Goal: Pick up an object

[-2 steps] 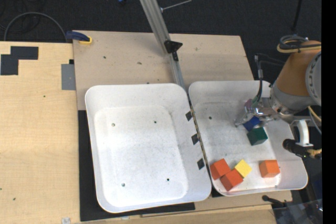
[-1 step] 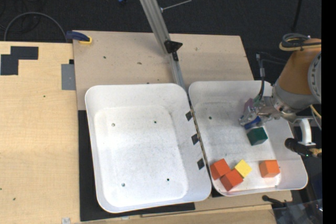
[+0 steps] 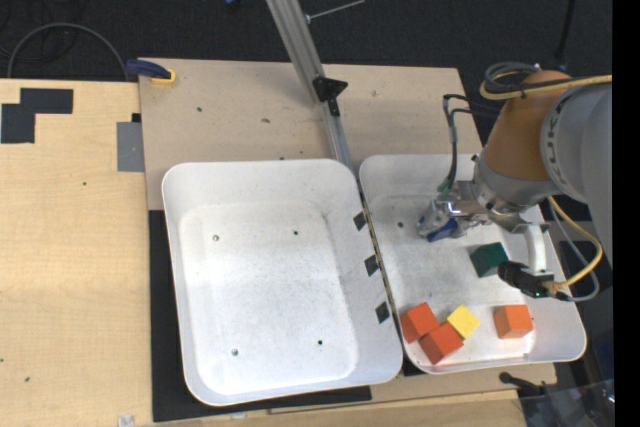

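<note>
Blocks sit clustered at the near end of the right bin (image 3: 400, 177): two orange-red blocks (image 3: 430, 331) touching each other, a yellow block (image 3: 463, 321) just beside them, and an orange block (image 3: 513, 320) a little apart to the right. A dark green block (image 3: 488, 259) lies farther up, near my wrist. My gripper (image 3: 440, 221) is down inside this same bin, above the green block and to its left, with something blue at its tip; I cannot tell whether it is closed on anything. The left bin (image 3: 190, 185) sits alongside, touching the right one.
</note>
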Controlling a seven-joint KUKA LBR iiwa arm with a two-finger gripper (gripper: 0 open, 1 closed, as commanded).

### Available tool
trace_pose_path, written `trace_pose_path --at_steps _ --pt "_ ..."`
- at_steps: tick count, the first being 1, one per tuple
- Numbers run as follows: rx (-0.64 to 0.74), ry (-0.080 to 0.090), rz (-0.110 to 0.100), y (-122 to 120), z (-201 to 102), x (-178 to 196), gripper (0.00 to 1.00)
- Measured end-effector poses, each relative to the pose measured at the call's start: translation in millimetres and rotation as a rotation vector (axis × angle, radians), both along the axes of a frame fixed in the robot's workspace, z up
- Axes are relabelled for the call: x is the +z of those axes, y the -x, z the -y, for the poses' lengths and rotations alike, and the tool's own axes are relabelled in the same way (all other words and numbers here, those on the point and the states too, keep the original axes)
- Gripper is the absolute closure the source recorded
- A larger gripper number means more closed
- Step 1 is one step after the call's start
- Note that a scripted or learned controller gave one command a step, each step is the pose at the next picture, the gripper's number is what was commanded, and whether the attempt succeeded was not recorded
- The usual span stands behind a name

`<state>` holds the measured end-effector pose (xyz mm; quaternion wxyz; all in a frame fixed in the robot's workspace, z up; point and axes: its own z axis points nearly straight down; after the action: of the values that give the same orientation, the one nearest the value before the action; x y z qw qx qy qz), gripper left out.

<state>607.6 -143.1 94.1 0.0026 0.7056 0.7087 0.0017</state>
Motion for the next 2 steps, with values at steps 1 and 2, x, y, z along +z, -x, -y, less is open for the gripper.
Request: trace_pose_path --at_steps 1,2 --pt "-0.001 0.005 0.004 -35 -45 0 1.0" --pt "0.003 -0.005 -0.002 -23 -140 101 1.0"
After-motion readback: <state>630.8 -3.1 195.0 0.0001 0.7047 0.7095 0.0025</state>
